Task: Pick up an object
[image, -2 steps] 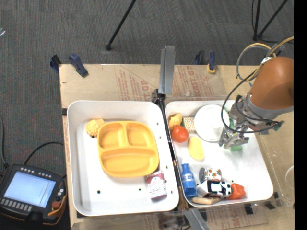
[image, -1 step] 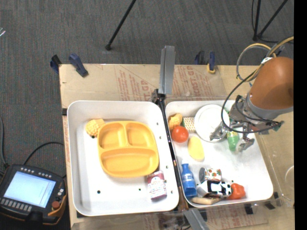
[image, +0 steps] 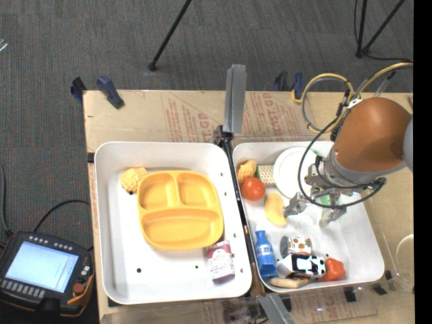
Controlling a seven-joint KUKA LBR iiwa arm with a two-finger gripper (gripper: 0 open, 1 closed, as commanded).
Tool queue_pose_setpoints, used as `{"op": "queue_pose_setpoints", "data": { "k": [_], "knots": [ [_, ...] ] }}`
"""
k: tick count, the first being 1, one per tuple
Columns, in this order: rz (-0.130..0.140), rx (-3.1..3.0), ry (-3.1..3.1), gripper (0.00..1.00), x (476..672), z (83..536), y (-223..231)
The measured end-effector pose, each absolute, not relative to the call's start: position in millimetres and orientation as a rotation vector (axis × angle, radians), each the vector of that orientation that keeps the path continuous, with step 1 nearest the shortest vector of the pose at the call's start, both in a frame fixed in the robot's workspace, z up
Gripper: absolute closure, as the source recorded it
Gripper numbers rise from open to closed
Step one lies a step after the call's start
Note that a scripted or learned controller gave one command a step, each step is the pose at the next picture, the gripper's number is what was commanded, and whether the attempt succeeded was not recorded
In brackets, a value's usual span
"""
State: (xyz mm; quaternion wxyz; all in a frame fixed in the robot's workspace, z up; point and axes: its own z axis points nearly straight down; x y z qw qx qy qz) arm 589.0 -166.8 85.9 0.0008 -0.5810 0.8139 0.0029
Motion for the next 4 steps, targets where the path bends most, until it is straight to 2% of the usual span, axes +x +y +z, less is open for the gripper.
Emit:
{"op": "queue_pose_setpoints", "data": {
  "k": [1, 2, 3, 4],
  "knots": [
    [0.009, -2.058, 2.371, 0.00, 575.4, 87, -84],
    [-0.008, -1.957, 2.448, 0.00, 620.8, 149, -164],
    [0.012, -1.815, 2.564, 0.00, 574.2, 93, -99],
    [-0.004, -1.854, 2.533, 0.00, 515.8, 89, -95]
  ]
}}
